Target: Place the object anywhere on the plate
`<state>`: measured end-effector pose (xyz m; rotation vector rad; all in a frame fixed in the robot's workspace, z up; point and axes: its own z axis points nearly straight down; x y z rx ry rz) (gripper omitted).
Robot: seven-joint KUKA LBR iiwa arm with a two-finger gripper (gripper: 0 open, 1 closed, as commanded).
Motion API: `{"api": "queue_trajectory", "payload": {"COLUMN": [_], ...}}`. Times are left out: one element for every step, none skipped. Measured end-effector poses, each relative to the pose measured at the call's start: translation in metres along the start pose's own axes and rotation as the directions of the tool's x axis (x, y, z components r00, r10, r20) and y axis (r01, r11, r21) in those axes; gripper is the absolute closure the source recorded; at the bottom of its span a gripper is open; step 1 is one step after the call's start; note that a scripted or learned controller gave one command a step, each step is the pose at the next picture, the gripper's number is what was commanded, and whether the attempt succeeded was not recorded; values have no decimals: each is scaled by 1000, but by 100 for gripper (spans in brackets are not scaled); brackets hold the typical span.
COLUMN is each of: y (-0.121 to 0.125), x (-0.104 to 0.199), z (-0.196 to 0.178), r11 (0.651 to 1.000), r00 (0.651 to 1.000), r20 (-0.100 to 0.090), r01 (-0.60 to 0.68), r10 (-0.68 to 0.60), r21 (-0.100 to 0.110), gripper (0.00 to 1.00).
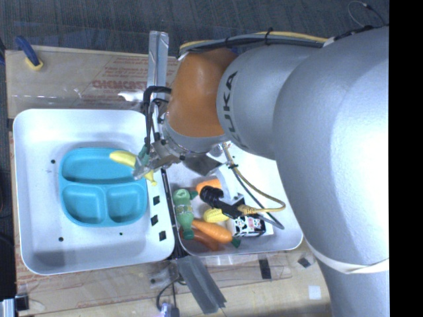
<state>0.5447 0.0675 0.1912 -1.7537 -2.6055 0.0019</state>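
Yellow banana (123,158) lay over blue plate (102,185) upper right rim, gripper (144,164) at its end; grip state untellable. Risk: banana could roll off rim into left bin (39,243).

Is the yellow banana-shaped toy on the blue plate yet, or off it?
Partly on. The yellow banana-shaped toy overlaps the right rim of the blue three-compartment plastic plate, beside the gripper; whether it rests there, cannot tell.

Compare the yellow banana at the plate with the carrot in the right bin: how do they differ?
The banana is yellow; the carrot is orange. The banana lies at the blue plate in the left bin, by the claw; the carrot lies amid other toy foods in the right bin. Both are long toy foods.
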Motion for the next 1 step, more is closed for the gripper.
{"api": "queue_trajectory", "payload": {"y": [0], "x": [0], "z": [0], "r11": [1000], "r00": [1000], "r20": [0], "r01": [-1], "r10": [1], "r21": [0], "gripper": [0]}}
